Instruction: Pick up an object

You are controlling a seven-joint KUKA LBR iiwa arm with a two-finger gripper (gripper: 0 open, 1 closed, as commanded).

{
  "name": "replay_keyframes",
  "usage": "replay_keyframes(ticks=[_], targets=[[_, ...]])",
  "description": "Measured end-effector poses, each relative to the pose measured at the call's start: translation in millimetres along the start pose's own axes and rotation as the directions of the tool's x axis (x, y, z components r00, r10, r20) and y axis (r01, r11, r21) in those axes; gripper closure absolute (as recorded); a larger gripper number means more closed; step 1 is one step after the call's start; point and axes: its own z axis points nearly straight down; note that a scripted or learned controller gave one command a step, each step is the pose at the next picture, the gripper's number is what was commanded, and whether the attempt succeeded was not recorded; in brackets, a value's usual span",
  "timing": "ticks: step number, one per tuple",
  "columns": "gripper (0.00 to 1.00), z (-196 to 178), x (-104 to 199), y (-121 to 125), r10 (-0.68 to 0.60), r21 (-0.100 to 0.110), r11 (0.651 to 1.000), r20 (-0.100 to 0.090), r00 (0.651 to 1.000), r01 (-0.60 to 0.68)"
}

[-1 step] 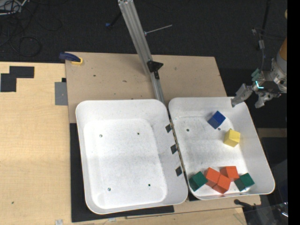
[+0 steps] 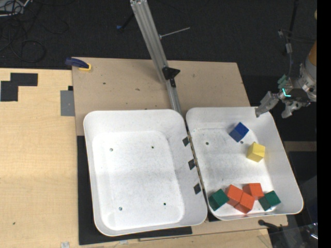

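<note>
The gripper hangs at the far right of the scene, just beyond the far right corner of the right bin. Its two grey metal fingers are spread wide apart, one pointing left and one right, with nothing between them. A small teal light glows on the body above the fingers.

The right bin is a shallow white plastic tray with rounded corners and a faintly speckled floor. It holds seven small cubes with matte, flat faces:

- A blue cube lies in the far part of the bin, nearest the gripper but apart from it.
- A yellow cube lies just to the near right of the blue one, not touching it.
- Along the near wall sits a tight cluster: a green cube at the left, three orange cubes packed together in the middle, and a second green cube at the right.

The left bin is of the same white moulded shape, with a few small dark dots on its floor. Three black clips sit along the seam where the bins meet.

Both bins rest on a pale wooden bench. A ribbed aluminium rail rises at a slant from behind the bins.
</note>
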Motion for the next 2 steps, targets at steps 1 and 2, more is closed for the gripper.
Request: replay_keyframes(ticks=[1,2], targets=[[0.00,61.9,8.3,-3.7,0.003,0.005,1.000,-0.002,1.000,-0.003],[0.00,107.7,3.7,-6.7,0.005,0.004,1.000,-0.002,1.000,-0.005]])
